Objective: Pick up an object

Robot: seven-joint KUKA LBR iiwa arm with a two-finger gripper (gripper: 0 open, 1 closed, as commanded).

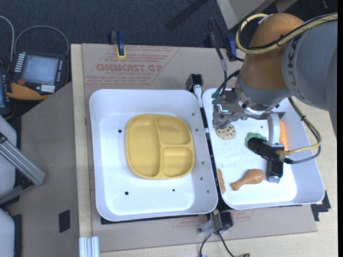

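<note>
1. Two white bins sit side by side on the bench (80, 143): left bin (102, 159), right bin (305, 186).
2. Left bin: one yellow divided plate (159, 145), centred.
3. Right bin: chocolate-chip cookie (226, 131) at 10 o'clock; green object (253, 139) near centre; drumstick toy (248, 179) at 6 o'clock; orange carrot-like piece (283, 134) at 3 o'clock.
4. End effector (225, 119): directly above the cookie; whether released or clenched, cannot tell.
</note>
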